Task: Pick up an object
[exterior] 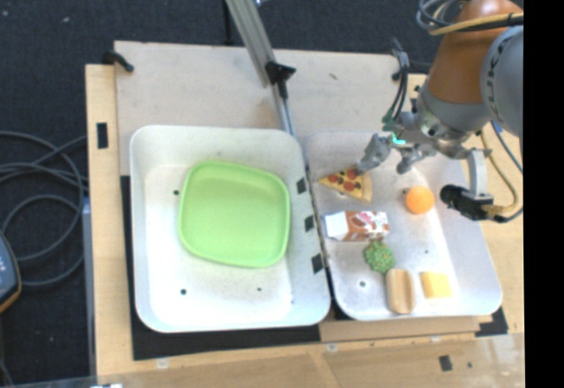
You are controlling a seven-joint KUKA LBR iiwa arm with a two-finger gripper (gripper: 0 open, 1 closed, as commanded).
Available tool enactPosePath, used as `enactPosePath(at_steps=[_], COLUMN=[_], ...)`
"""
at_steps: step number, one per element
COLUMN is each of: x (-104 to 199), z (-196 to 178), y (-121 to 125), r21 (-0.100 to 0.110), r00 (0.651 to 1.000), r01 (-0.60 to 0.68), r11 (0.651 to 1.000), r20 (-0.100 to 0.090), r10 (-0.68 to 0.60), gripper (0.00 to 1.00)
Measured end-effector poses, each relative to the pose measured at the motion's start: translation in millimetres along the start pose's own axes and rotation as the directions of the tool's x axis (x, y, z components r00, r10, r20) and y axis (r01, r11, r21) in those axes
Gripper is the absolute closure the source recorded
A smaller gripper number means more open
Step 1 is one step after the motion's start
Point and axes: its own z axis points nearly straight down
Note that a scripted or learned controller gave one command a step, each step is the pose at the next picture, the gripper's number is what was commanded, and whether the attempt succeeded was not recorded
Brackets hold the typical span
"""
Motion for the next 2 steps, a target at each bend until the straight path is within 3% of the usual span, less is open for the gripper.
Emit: enactPosePath(at_steps=[1,2], x=[0.0,-1.8], z=[0.1,42.0], y=[0.0,-0.8], r21=[0.0,0.004], r00=[1.0,1.0], r01=[0.0,0.0], r11=[1.0,1.0], r20=[0.0,0.0], r10=[0.0,0.0], gripper=[0.0,0.0])
